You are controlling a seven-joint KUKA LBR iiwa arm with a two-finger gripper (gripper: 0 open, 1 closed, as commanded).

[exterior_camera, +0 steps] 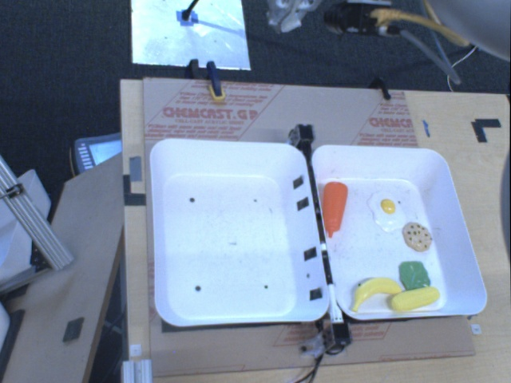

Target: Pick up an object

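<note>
The right bin holds several toy foods. An orange carrot lies by its left wall, with a fried egg and a round cookie to its right. Near the front lie a yellow banana, a green piece and a yellow oblong piece. My gripper hangs blurred at the top of the view, well beyond the bins' far edge and apart from every object.
The left bin sits beside the right one, joined by a black clipped divider. A shiny metal sheet lies behind the bench, and a yellow clamp is at the back edge. Cables run at the top right.
</note>
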